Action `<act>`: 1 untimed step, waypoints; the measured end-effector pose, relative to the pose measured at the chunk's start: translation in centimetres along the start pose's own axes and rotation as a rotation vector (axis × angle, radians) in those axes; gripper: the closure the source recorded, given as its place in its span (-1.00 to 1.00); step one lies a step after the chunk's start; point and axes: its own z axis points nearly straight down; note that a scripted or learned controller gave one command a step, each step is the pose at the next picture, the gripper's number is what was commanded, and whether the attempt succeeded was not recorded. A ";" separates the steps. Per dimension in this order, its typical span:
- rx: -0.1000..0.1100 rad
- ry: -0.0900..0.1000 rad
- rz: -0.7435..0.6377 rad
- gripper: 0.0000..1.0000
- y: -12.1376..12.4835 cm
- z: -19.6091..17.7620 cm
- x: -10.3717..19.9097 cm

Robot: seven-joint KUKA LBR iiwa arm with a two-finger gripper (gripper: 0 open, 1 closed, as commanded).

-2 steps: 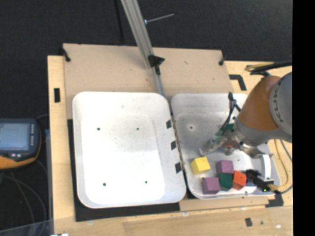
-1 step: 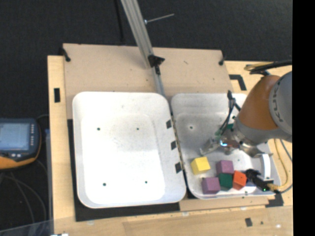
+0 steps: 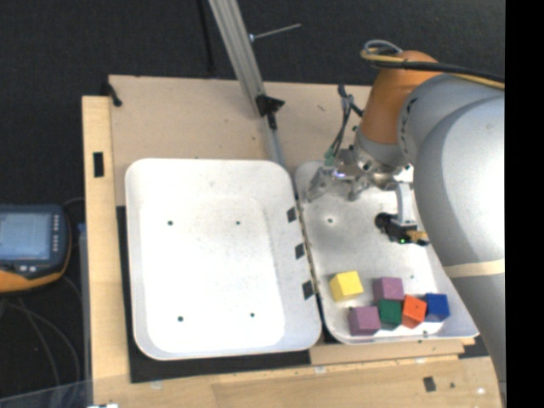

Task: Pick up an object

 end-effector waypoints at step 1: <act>0.007 -0.002 0.000 -1.00 -0.3 0.1 -0.3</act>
